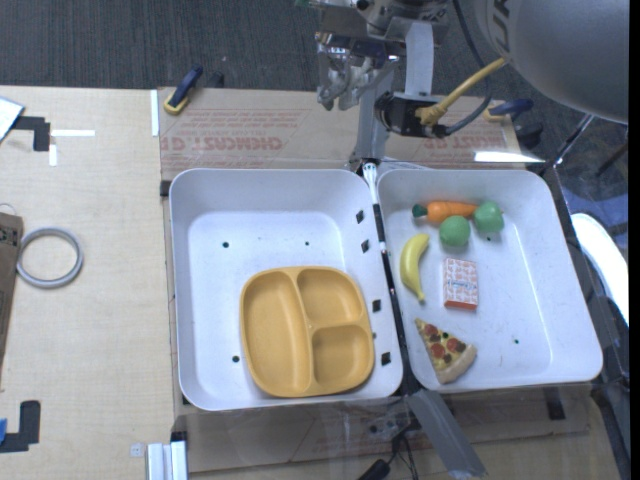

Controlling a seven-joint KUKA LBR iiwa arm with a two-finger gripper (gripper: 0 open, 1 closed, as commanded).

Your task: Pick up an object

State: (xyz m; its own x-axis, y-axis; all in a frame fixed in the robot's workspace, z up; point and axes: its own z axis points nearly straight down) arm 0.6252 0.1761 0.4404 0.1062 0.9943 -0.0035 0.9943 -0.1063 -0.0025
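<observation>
Camera view, looking down at a slant on both bins:

Arm: big grey KUKA [570, 28] coming in from the top right, with a yellow cable [465, 86] looping off the wrist.

Tool: the tool [340, 96] hangs up high at the back, over the cardboard strip behind the bins, roughly above the seam where the two bins meet. Nothing is between its fingers. Whether they're spread or pressed together, honestly can't tell from here, it's just a dark cluster of metal.

Left bin: the left bin [200, 268] has a yellow divided plate [305, 330] sitting toward its front right corner, three compartments.

Right bin: the right bin [545, 298] is where all the pickable stuff is. Toy carrot [450, 209] near the back wall, lying sideways. Two green balls just beside it, one green ball [488, 217] at the carrot's right end and the other green ball [454, 230] just below the carrot. Banana [414, 264] on the left side near the divider, running front to back. Small red-and-white carton [460, 283] right next to the banana. Pizza slice [444, 348] toward the front, lying flat.

Table: light wood table [90, 348] on the left with a roll of tape [46, 257] lying flat, well apart from the bins. A blue-and-yellow clamp [183, 89] sits at the cardboard's back left corner.
</observation>
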